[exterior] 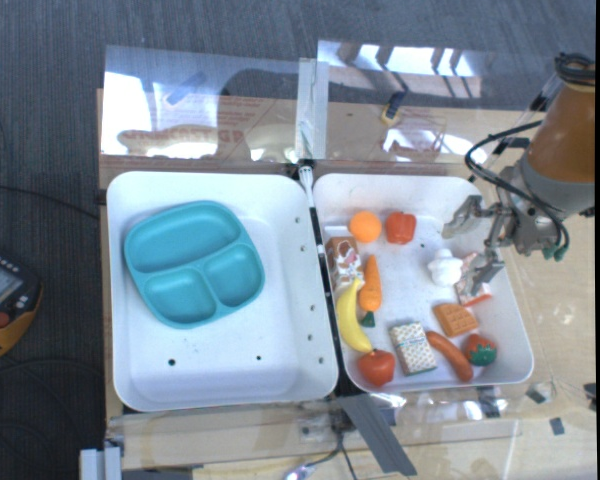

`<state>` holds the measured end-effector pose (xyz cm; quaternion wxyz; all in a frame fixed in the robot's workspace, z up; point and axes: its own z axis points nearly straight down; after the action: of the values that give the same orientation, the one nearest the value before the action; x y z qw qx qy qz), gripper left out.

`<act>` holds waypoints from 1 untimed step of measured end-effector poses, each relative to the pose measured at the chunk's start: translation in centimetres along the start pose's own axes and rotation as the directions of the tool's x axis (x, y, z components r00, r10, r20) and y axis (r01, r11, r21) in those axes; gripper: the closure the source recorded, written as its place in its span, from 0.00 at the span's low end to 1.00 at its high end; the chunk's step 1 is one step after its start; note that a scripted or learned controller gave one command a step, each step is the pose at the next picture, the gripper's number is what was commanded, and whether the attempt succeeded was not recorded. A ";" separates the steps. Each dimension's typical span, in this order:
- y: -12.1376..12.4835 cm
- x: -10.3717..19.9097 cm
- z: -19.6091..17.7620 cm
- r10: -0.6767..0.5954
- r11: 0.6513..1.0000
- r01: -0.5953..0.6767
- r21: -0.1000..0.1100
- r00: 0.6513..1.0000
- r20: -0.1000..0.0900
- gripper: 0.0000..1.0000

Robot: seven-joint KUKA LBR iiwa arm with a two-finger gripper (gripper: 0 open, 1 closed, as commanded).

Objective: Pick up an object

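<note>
The right bin [520,318] holds several toy foods: an orange [365,226], a red pepper [401,228], a carrot [371,283], a banana [352,320], a tomato [377,367], a patterned box [413,348], a sausage [448,354], an orange cracker [456,318], a strawberry [480,350] and a white lump [443,267]. My gripper [471,245] hangs over this bin's right side with its fingers spread open. The white lump lies just to their left, and the cracker just below. Nothing sits between the fingers.
A teal divided plate [193,261] lies in the left bin [220,368]. A brown wrapped item [342,258] rests against the divider between the bins. Clear panels stand behind both bins. The arm's cables loop at the right edge.
</note>
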<state>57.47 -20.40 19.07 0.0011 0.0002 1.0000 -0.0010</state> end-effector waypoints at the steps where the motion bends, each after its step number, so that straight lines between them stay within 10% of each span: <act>1: 5.6 -2.0 9.1 0.074 0.997 -0.074 -0.001 0.997 0.000 0.00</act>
<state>59.45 -14.84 9.93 0.0013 0.0372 0.9993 -0.0004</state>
